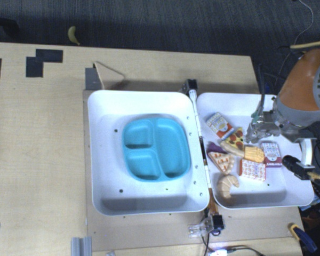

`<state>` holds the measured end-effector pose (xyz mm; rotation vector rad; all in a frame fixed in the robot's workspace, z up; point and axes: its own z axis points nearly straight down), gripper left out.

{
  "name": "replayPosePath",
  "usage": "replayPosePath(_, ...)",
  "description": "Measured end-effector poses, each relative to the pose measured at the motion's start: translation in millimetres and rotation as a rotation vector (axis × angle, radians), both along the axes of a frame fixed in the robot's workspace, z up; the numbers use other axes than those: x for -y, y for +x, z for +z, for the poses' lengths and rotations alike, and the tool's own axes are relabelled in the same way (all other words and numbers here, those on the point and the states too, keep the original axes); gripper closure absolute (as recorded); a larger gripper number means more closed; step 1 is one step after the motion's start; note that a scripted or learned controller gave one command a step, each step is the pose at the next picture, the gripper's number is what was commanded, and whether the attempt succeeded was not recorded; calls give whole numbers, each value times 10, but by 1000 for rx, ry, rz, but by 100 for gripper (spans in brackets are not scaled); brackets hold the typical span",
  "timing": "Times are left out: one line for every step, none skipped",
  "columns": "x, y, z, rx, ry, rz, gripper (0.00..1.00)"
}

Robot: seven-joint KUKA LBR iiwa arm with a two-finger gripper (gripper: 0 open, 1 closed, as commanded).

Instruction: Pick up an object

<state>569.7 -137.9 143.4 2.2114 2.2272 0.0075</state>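
Both bins [104, 143] are white. The left one holds a turquoise tray [156, 148]. In the right bin lie a red-and-yellow pizza slice [234, 137], a tan cracker [253, 154] and a red-patterned white packet [253, 170]. The arm [304, 87] is grey and orange.
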Motion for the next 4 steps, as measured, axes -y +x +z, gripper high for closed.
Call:
replayPosePath(18,-13,-8,-3,-1,-3,0)
replayPosePath(-255,-630,-453,6,-4,-4,0)
replayPosePath(-243,-613,-340,12,-7,-2,100)
replayPosePath(-244,-615,-341,11,-7,-3,0)
